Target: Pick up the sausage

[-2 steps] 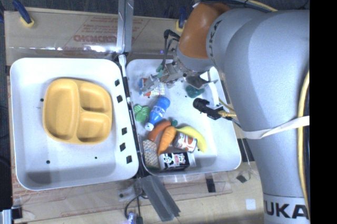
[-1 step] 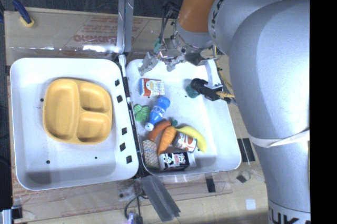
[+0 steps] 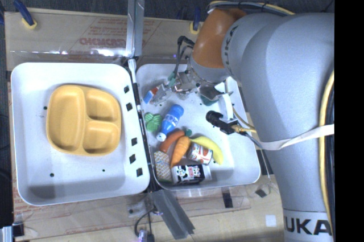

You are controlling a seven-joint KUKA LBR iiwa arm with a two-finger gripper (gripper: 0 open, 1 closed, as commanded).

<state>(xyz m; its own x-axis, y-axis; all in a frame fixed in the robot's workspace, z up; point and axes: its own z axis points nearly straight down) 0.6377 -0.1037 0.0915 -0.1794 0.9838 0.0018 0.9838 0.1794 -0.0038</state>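
Wood-brown worktop [image 3: 68,30], dark floor behind. Left bin [image 3: 28,178] holds yellow divided tray [image 3: 84,119]. Right bin [image 3: 242,169]: sausage [image 3: 170,140] touching carrot [image 3: 180,148], blue bottle [image 3: 171,118], banana [image 3: 211,149], milk carton [image 3: 187,173] crowding it. Gripper [image 3: 181,82] near far wall; fingers' state unclear.

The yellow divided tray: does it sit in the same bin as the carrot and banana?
No. The yellow divided tray lies in the left bin, while the carrot and banana lie in the right bin.
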